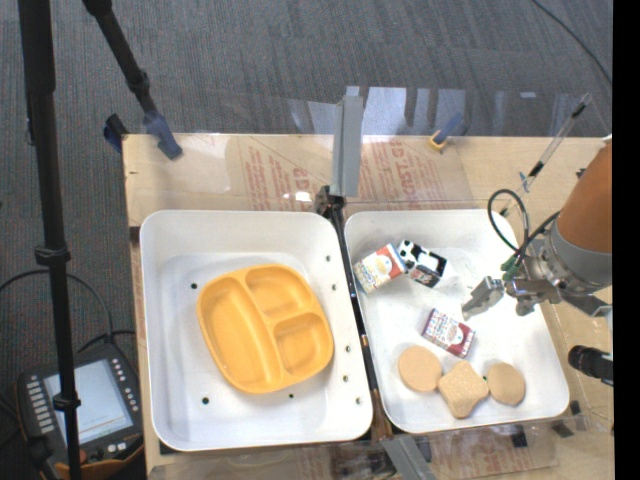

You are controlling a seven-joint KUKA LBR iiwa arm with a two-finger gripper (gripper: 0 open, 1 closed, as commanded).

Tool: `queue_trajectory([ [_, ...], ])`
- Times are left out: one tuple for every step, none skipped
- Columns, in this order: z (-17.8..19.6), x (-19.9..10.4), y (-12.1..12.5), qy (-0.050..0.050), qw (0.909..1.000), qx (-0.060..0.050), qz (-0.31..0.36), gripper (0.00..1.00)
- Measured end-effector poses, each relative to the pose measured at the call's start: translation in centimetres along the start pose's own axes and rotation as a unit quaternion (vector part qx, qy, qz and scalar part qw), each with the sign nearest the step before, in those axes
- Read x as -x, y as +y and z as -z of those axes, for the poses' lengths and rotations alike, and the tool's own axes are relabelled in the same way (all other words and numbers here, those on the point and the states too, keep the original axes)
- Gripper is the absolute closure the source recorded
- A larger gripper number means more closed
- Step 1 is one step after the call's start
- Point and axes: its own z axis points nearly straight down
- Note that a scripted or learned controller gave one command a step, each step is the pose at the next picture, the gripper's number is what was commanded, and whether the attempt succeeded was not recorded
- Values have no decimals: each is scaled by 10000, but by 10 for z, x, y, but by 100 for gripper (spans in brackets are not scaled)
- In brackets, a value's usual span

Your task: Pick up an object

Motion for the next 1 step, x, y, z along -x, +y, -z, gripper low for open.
queue_trajectory([
  [-100, -27, 4, -14, 9982, 57, 588, 0],
])
